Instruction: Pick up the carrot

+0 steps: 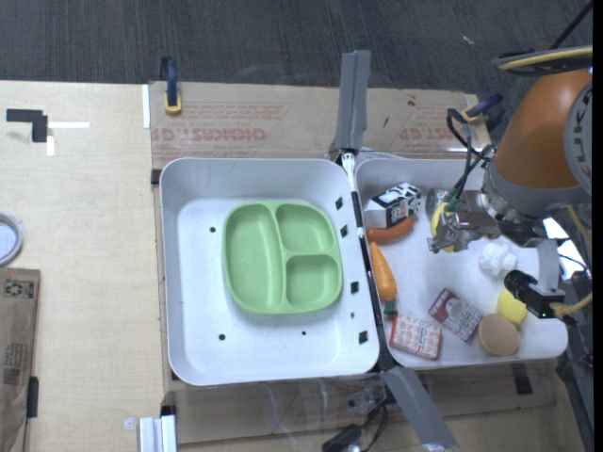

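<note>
Nearest, small packets crowd the right bin's front edge. The carrot lies against its left wall, bare floor just right of it. Farther back the gripper hangs low; its finger spread cannot be told.

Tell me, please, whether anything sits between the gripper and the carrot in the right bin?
Nothing visible does. The carrot lies along the right bin's left wall, and the gripper hangs to its right over bare bin floor. The small red packets lie nearer the front, off that line.
</note>
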Controlling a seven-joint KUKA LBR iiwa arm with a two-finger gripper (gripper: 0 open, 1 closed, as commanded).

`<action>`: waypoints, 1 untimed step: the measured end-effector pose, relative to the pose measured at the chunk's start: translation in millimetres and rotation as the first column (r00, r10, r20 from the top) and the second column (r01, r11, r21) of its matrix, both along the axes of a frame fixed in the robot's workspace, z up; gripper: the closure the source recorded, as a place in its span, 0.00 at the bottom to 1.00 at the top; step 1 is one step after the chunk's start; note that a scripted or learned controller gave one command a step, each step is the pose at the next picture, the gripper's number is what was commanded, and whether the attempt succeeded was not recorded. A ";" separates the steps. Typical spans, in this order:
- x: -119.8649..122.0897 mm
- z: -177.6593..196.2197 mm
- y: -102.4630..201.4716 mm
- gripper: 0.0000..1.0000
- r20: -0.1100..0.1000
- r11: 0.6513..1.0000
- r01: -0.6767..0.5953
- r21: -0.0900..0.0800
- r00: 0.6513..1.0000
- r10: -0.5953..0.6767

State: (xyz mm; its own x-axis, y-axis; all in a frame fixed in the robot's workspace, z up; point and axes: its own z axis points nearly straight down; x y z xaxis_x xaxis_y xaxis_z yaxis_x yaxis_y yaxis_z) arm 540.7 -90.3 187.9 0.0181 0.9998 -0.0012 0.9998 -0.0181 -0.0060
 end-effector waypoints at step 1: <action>-63.2 -0.3 17.3 1.00 -0.003 0.986 0.164 0.000 0.986 -0.164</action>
